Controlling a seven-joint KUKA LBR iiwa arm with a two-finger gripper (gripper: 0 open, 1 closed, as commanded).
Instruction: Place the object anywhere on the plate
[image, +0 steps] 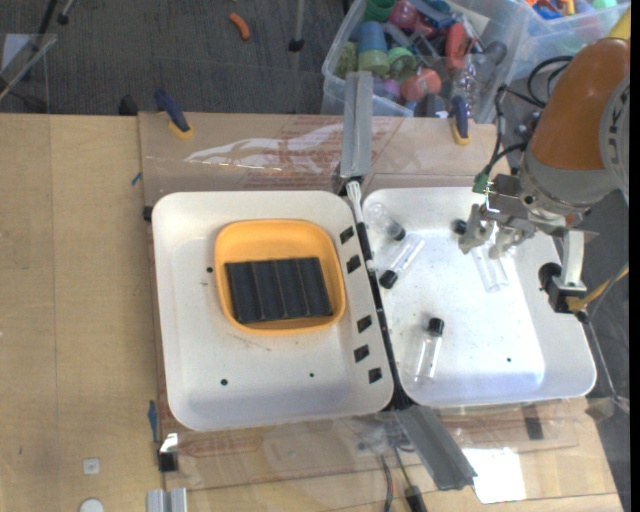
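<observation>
The bench (70, 300) carries two shallow white bins side by side; the left bin (190, 380) holds an orange plate (230, 245) with a dark ribbed block (278, 290) lying on it, and the right bin (520, 360) holds several small clear vials with black caps. The grey arm (585, 110) with its orange band comes in from the right and hangs over the upper right part of the right bin. The hand (492, 232) is there, and a clear vial (492, 268) lies just under it, its long axis running roughly toward the near edge of the bin. From the hand, the plate lies to the left, across the wall between the two bins, so I judge the coming move must carry the vial leftward over this wall. Another vial (427, 350) lies near the middle of the right bin, and one more (398, 255) is close to the dividing wall. Whether the hand is wide, narrow, or already gripping the vial, I cannot tell, because the parts blur together there.
</observation>
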